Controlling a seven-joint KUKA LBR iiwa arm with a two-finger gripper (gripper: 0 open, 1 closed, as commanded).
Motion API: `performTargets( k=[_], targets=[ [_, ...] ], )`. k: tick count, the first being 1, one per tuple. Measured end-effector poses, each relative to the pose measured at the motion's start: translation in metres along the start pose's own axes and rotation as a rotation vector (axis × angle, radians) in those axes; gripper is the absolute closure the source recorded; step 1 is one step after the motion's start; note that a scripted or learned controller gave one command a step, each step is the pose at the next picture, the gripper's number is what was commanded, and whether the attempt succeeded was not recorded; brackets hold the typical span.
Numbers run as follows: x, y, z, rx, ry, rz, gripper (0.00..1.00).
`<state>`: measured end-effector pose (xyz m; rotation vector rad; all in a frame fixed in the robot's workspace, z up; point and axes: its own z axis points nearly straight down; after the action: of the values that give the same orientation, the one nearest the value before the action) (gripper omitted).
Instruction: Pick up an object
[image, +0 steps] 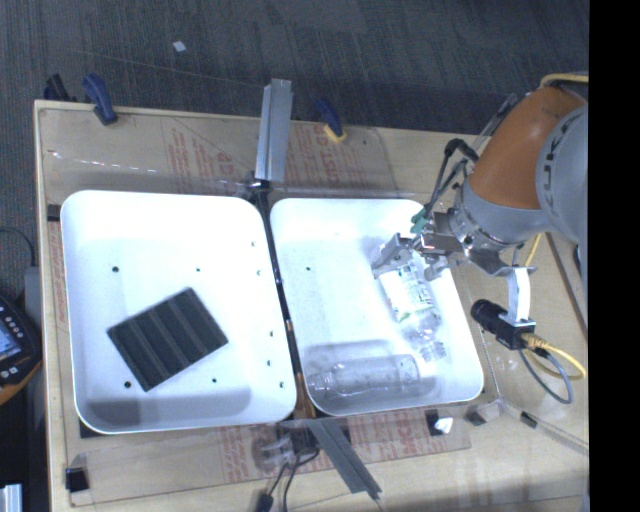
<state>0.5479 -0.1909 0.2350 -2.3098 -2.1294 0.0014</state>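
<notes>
My gripper (412, 255) hangs over the upper right part of the right bin (300, 300). Directly below it lies a small clear bottle with a white label (410, 295), its upper end under the gripper. Whether the two touch is not visible. A larger clear plastic bottle (362, 375) lies on its side along the front of the same bin. In the left bin (90, 230) a black ribbed slab (167, 337) lies flat, turned at an angle.
The two bins meet at a dark seam (280, 300) in the middle. A grey metal bar (273, 130) stands behind them and blue clamps (100, 100) hold the back board. The arm's orange band (515, 150) rises at the right.
</notes>
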Motion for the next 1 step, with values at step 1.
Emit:
performTargets(
  k=[1],
  targets=[
    [-0.0119,0.0101,0.0383,0.004,0.002,-0.128,0.0]
  ],
)
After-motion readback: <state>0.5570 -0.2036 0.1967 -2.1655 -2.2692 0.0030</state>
